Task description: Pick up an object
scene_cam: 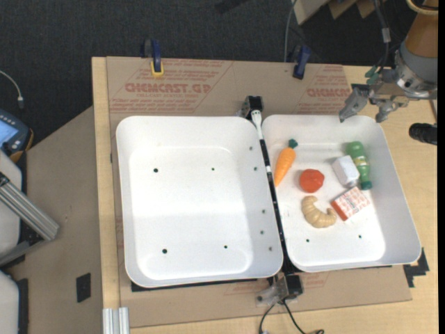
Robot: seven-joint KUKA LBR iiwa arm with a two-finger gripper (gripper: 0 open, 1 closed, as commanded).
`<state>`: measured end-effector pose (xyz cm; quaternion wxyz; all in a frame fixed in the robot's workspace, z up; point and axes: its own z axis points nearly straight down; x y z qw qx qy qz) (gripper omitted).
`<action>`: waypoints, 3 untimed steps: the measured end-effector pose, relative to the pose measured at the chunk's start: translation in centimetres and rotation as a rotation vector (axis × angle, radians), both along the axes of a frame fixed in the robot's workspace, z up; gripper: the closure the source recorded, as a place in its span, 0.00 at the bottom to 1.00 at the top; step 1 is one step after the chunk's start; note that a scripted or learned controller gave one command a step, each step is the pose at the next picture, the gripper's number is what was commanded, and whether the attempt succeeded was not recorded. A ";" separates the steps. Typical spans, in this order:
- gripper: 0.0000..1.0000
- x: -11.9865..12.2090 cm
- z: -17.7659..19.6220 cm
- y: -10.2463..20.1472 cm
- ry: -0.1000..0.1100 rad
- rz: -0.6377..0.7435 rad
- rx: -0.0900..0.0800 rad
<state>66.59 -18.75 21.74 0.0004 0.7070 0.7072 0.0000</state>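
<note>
The right bin [389,245] holds an orange carrot [284,163], a red tomato [312,180], a tan croissant [318,212], a red-and-white carton [351,204], a small white box [344,170] and a green bottle [359,161]. My gripper [366,110] hangs above the bin's far right corner, apart from all of them. Its two fingers [349,106] are spread wide with nothing between them.
The left bin [132,138] lies beside the right one, with a black divider [265,160] between them. Clamps [154,56] sit on the cardboard's far edge. Cables and boxes hang behind the bench at the upper right.
</note>
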 end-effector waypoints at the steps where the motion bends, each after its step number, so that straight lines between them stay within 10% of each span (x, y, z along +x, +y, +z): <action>1: 0.00 -5.0 -12.2 -2.3 0.013 -0.004 0.003; 2: 0.00 -14.9 -6.7 -3.9 0.004 -0.007 0.001; 3: 0.00 -14.5 -7.0 -3.6 0.002 -0.001 0.001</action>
